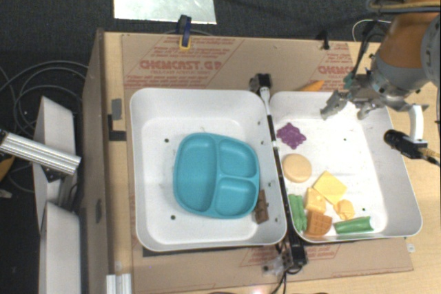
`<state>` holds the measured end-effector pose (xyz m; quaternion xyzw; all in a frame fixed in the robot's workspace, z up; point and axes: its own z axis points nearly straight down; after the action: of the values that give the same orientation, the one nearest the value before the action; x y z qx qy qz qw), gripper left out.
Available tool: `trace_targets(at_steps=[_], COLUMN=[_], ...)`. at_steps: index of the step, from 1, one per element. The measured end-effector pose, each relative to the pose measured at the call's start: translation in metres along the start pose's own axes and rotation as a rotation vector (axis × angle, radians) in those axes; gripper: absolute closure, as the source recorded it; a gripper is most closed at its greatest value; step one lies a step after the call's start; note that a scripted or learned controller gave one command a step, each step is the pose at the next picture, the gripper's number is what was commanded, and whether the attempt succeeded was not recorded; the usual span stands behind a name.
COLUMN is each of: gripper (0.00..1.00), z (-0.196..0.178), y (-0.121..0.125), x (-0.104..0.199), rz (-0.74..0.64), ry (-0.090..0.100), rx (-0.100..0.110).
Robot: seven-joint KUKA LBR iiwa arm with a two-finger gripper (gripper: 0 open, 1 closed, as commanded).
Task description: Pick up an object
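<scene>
Claw (350,104) hangs spread and empty over the right bin's (393,175) far end; nearby purple grapes (291,135), probably light, bumpy plastic, look best pinched across their middle.

Robotics lab, cardboard-lined bench (207,55), two white bins (148,169), loose cables (27,86), robot arm (406,45)

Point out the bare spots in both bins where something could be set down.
Right bin: bare floor between the purple grapes and its right wall, under the gripper. Crowded at its near-left corner. Left bin: free strips around the blue tray.
</scene>
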<state>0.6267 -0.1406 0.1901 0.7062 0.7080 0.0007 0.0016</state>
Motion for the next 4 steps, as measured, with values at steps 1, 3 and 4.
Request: trace_targets(at_steps=[1, 3, 4], gripper=[0.00, 0.00, 0.00], z=[0.051, 0.105, 0.106], y=[0.013, 0.020, 0.009], x=[0.046, 0.056, 0.049], rz=[-0.003, -0.002, 0.001], ry=[0.001, 0.001, 0.000], rx=[0.001, 0.001, 0.003])
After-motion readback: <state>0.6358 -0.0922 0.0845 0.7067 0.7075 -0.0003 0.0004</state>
